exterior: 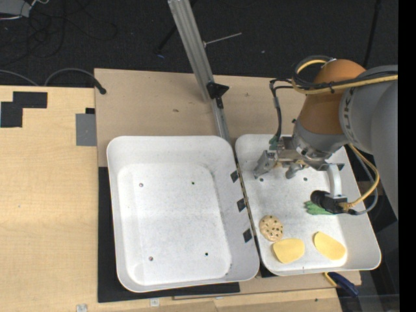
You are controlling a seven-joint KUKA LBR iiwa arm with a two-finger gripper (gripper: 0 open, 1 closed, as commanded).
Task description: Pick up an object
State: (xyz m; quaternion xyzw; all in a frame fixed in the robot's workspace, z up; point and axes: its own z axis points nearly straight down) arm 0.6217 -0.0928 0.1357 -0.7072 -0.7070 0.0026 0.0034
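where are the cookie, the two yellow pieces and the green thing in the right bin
cookie (272, 227), camera view, middle of its speckled top
left yellow piece (288, 250), camera view, centre of its flat face
right yellow piece (329, 246), camera view, centre of its flat face
green thing (316, 207), camera view, its visible left end

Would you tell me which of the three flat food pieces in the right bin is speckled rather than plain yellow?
The round cookie, nearest the divider between the bins. It is tan with dark specks; the two pieces to its right are plain yellow.

No legible text, labels, brands, numbers or signs anywhere.
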